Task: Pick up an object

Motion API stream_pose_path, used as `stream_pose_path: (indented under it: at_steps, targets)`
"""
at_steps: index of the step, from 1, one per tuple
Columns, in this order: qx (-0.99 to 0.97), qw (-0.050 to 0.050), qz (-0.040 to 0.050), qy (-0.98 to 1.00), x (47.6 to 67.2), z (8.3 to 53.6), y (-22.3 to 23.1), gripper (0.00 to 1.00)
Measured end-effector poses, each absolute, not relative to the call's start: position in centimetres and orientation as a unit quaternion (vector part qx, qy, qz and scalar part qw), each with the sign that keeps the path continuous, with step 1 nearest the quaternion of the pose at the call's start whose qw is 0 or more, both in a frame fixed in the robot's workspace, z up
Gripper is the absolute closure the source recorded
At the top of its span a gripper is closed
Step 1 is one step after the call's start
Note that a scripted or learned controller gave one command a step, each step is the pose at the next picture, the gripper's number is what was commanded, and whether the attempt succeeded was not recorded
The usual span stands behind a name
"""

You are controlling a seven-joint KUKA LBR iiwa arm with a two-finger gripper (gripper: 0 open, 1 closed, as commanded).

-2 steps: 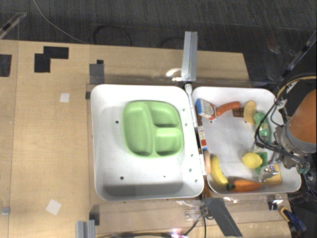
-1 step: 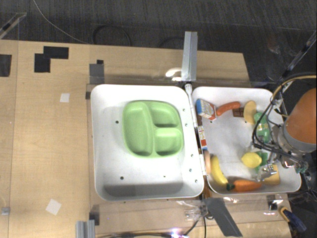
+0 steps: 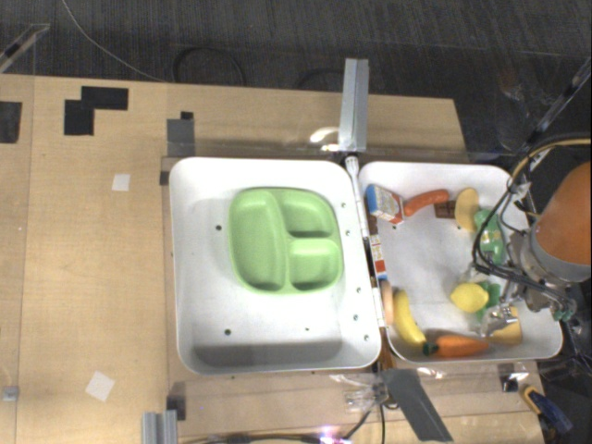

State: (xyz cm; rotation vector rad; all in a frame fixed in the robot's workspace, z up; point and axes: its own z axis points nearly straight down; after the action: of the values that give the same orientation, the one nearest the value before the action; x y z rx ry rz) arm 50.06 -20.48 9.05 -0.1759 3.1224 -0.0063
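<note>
The right bin [image 3: 421, 257] holds several toy foods. A yellow lemon [image 3: 468, 296] lies near its right side, with an orange carrot [image 3: 460, 346] along the front wall and a banana [image 3: 407, 318] at the front left. A red sausage [image 3: 425, 200], a yellow piece [image 3: 467, 209] and a blue-and-white packet [image 3: 382, 202] lie at the back. A green item [image 3: 488, 244] sits by the right wall. My gripper [image 3: 502, 318] is low in the bin's front right corner, just right of the lemon and above a pale yellow piece [image 3: 510, 333].
The left bin [image 3: 199, 340] bears a green divided tray [image 3: 282, 239]. A metal post [image 3: 354, 104] stands behind the wall between the two bins. The arm's orange band [image 3: 566, 222] and black cables [image 3: 504, 215] overhang the right bin's right edge.
</note>
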Motion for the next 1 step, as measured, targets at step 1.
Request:
stream_pose_path:
  at_steps: [1]
  targets:
    - [-0.047,0.008,-0.0025,0.999,52.13,9.02,-20.60,0.00]
